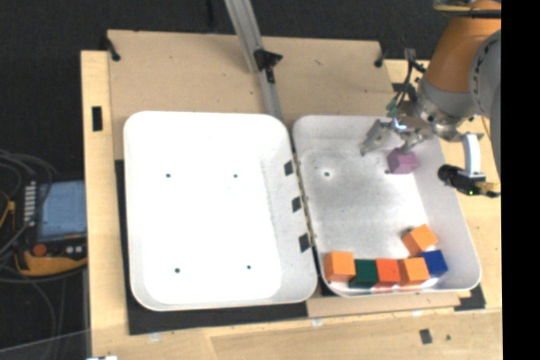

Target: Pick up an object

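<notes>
1. A small purple block (402,161) lies in the upper right part of the right-hand bin (363,215), right of the frame's centre.
2. The gripper (390,136) hangs just above and left of that block; I cannot tell how its jaws stand, nor whether it touches the block.
3. The grey arm (460,63) with its orange band reaches in from the upper right of the frame.
4. Along the bin's lower right edge sit an orange block (340,265), a green block (364,271), two more orange ones, a blue block (435,262), and another orange one just above.
5. The left-hand bin (207,206) lies beside it on the bench (236,55).
</notes>
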